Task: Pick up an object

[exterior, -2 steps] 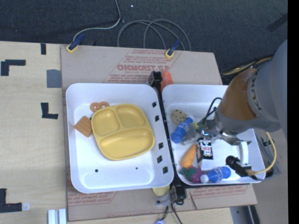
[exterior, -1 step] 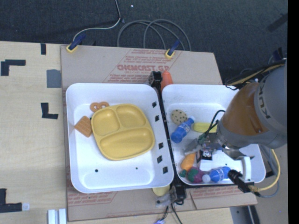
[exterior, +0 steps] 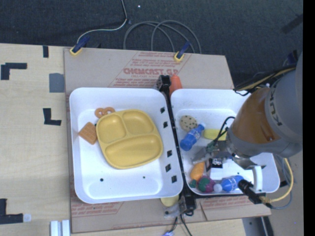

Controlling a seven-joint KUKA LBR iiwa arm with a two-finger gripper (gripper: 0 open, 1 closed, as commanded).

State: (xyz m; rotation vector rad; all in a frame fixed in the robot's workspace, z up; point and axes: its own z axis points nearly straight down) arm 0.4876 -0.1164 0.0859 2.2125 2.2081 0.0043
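Note:
The right bin (exterior: 224, 96) holds a tan spotted cookie (exterior: 187, 122), a blue bottle (exterior: 191, 138), a yellow piece (exterior: 212, 134), an orange piece (exterior: 197, 170), and small green (exterior: 203, 183), magenta (exterior: 211, 187) and blue (exterior: 230, 183) toys at its near edge. My gripper (exterior: 212, 159) hangs low over the middle of this bin, just right of the orange piece and below the blue bottle. The arm's grey and orange wrist (exterior: 256, 124) hides the bin's right half. I see no object clearly held.
The left bin (exterior: 81, 173) carries a yellow divided plate (exterior: 130, 138), a pretzel (exterior: 104, 112) and a brown cracker (exterior: 88, 132). A black divider (exterior: 172, 136) runs between the bins. Cables (exterior: 162, 33) loop behind the bench. A yellow cable (exterior: 283, 193) trails by the arm.

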